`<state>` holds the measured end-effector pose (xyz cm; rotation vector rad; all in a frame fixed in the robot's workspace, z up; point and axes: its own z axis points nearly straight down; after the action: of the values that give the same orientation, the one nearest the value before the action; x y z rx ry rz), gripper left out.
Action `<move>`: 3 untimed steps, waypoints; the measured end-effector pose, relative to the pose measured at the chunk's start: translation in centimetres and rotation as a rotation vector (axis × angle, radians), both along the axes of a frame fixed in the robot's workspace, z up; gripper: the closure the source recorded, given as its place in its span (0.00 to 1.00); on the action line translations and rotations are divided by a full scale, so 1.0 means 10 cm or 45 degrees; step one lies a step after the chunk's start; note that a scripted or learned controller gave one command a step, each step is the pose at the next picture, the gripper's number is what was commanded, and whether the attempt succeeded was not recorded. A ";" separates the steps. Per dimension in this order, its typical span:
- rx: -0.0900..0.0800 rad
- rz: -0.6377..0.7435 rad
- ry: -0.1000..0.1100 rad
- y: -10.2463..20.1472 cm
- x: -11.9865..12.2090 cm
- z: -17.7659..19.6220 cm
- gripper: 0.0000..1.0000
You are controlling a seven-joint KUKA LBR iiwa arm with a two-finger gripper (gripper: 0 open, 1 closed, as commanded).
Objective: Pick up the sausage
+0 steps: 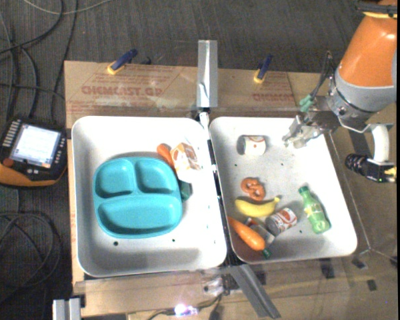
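Camera view looks down on 2 white bins set side by side on the bench. The sausage point(163, 153), a short orange-red piece, lies in the left bin point(87, 199), at the far edge of a teal divided plate point(139, 197) with 3 compartments. It rests against the plate's far rim, and a white crumpled packet point(186, 160) lies just to its right, touching or nearly touching it.

The gripper point(297, 137) is over the far right part of the right bin point(340, 212), well apart from the sausage and with the bins' shared wall between them. The picture is too blurred there to tell whether it is open or closed. The grey arm with its orange band point(368, 49) reaches in from the far right corner.

Just left of the gripper, a small white cup point(253, 145) with a red mark lies on its side. Nearer in the same bin are a brown pretzel point(253, 189), a yellow banana point(257, 207) just beneath it, an orange carrot point(247, 234) at the near left, a small can point(283, 219) lying tilted beside the banana, and a green bottle point(314, 210) lying toward the right wall.

A tablet with an orange case point(30, 152) sits on the floor to the left of the bench.
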<state>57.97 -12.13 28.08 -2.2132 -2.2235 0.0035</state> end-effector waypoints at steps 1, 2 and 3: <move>0.001 0.111 -0.001 0.11 -0.47 -1.48 1.00; -0.006 0.359 -0.023 0.15 -0.56 -1.89 1.00; -0.004 -0.186 -0.002 1.04 -0.33 -0.98 1.00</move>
<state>54.66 -1.72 18.27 -2.3715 -2.0583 0.0051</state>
